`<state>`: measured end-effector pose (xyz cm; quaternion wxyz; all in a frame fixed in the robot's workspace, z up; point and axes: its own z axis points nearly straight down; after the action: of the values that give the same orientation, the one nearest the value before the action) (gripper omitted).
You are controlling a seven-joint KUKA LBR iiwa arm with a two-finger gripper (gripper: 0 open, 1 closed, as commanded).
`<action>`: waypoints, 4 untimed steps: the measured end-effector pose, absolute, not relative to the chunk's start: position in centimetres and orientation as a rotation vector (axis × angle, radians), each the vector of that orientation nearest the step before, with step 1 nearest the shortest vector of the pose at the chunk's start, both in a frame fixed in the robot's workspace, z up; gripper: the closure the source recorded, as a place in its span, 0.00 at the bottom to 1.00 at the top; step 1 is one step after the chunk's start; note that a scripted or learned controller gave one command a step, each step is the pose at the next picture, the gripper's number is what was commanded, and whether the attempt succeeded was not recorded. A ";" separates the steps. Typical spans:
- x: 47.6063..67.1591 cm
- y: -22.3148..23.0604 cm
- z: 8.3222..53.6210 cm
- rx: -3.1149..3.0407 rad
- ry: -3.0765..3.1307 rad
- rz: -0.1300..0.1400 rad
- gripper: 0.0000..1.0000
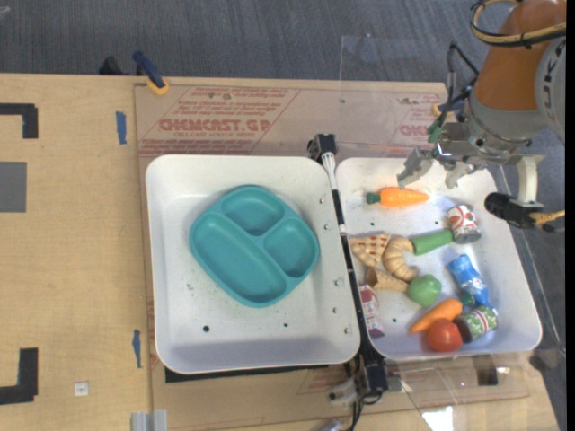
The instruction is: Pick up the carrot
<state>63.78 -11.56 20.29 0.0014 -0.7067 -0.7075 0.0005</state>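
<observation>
An orange carrot (403,197) with a green stem end lies on its side near the back of the right bin (526,281), stem pointing left. My gripper (437,171) hovers just behind and slightly right of it, over the bin's back edge. Its fingers (415,166) stand spread and open, with nothing between them. A second, smaller orange carrot-like piece (436,314) lies near the front of the same bin, against a red tomato (443,335).
The right bin also holds a croissant (397,257), a shell-shaped pastry (368,246), a green stick (434,241), a green lime (424,289), a blue can (467,278) and a red-white can (461,222). A teal divided plate (254,243) lies in the left bin (171,312).
</observation>
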 end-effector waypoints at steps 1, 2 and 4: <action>67.0 -13.4 9.1 -2.251 -2.206 -0.011 0.00; 59.4 -13.4 8.9 -2.153 -2.294 -0.004 0.00; 50.6 -11.2 9.0 -2.534 -1.873 -0.018 0.00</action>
<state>50.57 -11.16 8.99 -0.0047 -0.8041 -0.5944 -0.0058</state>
